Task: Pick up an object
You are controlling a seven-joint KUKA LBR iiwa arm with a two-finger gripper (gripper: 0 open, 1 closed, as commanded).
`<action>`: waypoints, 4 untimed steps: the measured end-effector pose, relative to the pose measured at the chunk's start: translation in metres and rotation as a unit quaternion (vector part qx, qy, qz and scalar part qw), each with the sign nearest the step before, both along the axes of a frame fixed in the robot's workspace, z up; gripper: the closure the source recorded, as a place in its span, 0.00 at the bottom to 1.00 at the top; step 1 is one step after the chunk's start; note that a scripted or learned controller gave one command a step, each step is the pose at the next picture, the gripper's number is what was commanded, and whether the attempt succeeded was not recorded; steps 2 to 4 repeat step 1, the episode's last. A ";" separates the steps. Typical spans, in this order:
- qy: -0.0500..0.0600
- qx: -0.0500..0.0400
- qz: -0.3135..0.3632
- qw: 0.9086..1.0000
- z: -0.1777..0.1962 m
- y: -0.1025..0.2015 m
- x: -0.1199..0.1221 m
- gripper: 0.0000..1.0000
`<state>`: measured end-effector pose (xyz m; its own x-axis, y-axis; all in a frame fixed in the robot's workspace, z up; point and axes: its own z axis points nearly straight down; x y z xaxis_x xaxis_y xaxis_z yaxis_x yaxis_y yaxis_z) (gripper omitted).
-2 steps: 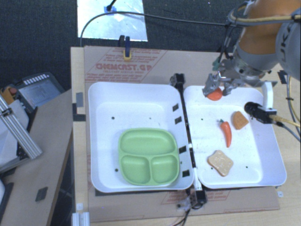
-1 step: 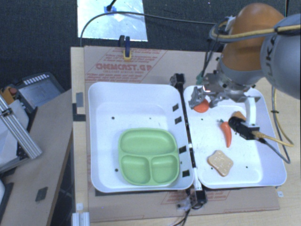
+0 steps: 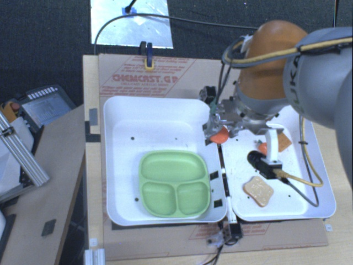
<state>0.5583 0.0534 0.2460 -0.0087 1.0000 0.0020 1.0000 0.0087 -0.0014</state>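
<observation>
One green plate (image 3: 174, 183), one toast slice (image 3: 258, 190)

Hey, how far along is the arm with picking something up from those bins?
Looks done: the claw is down at the inner edge of the right white bin. In hand: a small orange rounded piece sits right at its tip, but whether it is gripped cannot be told. Left: a clear lift. The tan toast-shaped slice lies apart in that bin.
</observation>
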 end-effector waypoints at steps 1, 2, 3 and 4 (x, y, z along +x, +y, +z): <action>0.000 0.000 0.000 1.000 -0.014 0.041 -0.011 1.00; 0.000 0.000 0.000 1.000 -0.014 0.041 -0.011 1.00; 0.000 0.000 0.000 1.000 -0.014 0.041 -0.011 1.00; 0.000 0.000 0.000 1.000 -0.014 0.041 -0.011 1.00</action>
